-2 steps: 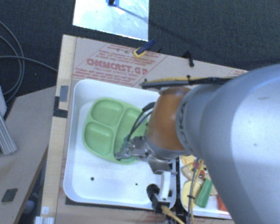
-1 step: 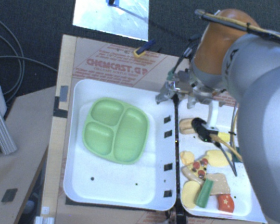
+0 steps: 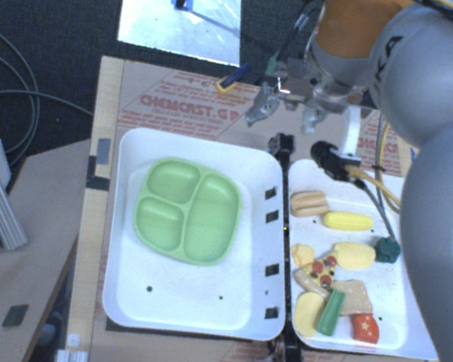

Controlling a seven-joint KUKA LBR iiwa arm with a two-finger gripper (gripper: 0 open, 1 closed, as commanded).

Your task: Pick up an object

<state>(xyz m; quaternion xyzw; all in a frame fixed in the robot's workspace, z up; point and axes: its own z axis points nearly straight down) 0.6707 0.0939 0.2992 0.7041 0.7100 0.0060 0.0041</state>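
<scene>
You have the gripper (image 3: 284,113) up above the far edge of the 2 bins, over the brown cardboard sheet (image 3: 183,105) rather than over either bin. Its 2 fingers stand apart, and nothing sits between them.

Look to the right bin (image 3: 407,332) for the pieces you could pick. A toy hot dog (image 3: 308,202) lies near its far left corner, with a yellow corn cob (image 3: 348,222) just beside it. Below those you see a pale yellow potato-like piece (image 3: 353,256), with a small dark green piece (image 3: 386,250) (broccoli, by the look of it) touching its right end. Toward the near side sit a pizza slice (image 3: 316,275), a slice of toast (image 3: 353,296), a green stick (image 3: 330,312) lying partly across a round yellow piece (image 3: 308,312), and a strawberry (image 3: 365,327). All of them rest on the bin floor, well apart from the gripper.

The left bin (image 3: 120,287) holds a green divided plate (image 3: 188,211) with 3 compartments, lying flat near the bin's middle.

The grey arm (image 3: 449,66) fills the upper right, its orange band (image 3: 355,17) just above the wrist.
</scene>
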